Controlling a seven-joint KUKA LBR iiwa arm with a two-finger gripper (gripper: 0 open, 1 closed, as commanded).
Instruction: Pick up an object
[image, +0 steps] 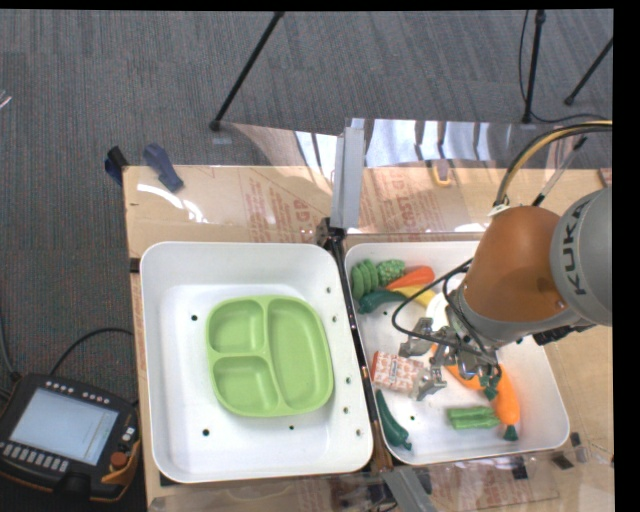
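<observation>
Green toy pods lie nearest in the right bin (552, 398): a dark cucumber (393, 420) and a light bean (472, 417), beside an orange carrot (506, 398). Just above, the end effector (440, 362) hangs low by a patterned packet (397, 371). Farther back lie green and orange vegetables (392, 276). The left bin (170, 330) holds a green divided plate (268, 355).

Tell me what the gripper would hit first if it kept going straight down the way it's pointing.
Most likely the orange carrot in the right bin. The gripper points down just above it, beside the patterned packet. Depth is hard to judge from this slanted view, so it might land on the bin floor between them.
</observation>
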